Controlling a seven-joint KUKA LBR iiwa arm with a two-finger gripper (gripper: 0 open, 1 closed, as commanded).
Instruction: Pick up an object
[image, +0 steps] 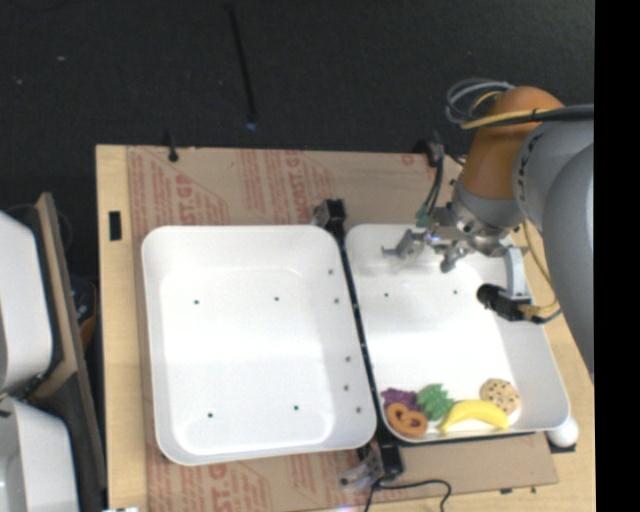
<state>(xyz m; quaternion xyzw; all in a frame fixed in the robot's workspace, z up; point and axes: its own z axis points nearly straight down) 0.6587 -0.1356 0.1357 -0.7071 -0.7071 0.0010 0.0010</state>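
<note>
Beside the banana (474, 415), a cookie (499, 396)

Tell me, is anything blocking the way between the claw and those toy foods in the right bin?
Nothing visible does. The tool sits over the far end of the right bin; the banana, cookie and the rest lie at the near end, bare floor between.

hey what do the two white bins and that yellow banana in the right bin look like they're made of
Left bin and right bin: probably smooth moulded plastic, going by the rounded corners and soft sheen. Banana: likely a plastic or rubber toy, uniformly bright yellow, lying among other small toy-like food pieces; too small to be sure.
</note>
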